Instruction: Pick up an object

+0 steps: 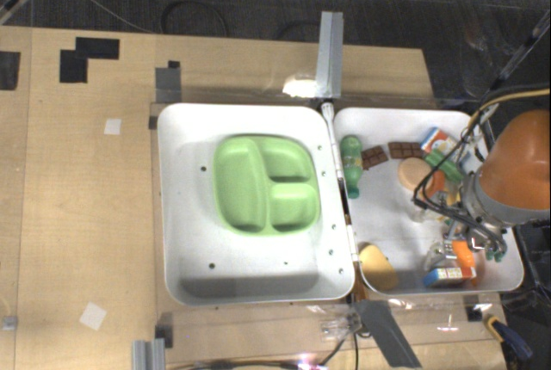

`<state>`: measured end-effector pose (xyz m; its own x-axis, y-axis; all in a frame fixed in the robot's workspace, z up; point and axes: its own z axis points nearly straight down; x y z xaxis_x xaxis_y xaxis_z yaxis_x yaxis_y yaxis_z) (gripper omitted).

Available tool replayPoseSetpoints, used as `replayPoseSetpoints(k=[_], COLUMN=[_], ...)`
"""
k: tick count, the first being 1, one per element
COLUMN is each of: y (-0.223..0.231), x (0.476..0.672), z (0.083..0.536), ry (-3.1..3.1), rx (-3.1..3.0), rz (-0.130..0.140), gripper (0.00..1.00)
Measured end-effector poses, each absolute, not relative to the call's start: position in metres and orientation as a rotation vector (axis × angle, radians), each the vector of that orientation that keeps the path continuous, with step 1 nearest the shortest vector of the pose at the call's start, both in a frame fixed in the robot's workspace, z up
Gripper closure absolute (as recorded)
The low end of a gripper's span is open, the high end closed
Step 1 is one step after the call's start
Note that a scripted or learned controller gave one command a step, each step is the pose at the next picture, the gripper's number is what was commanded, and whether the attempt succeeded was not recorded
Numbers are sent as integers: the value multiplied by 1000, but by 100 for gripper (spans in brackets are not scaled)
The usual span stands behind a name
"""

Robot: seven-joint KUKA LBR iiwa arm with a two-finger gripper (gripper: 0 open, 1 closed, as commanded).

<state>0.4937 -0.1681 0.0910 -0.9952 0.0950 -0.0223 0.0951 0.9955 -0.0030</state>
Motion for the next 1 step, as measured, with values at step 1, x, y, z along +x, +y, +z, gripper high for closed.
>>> replayPoseSetpoints(k=[1], y=[-165], x=[493], z=[91], ry=[3114], rx=[168], rz=[-10], gripper=[0])
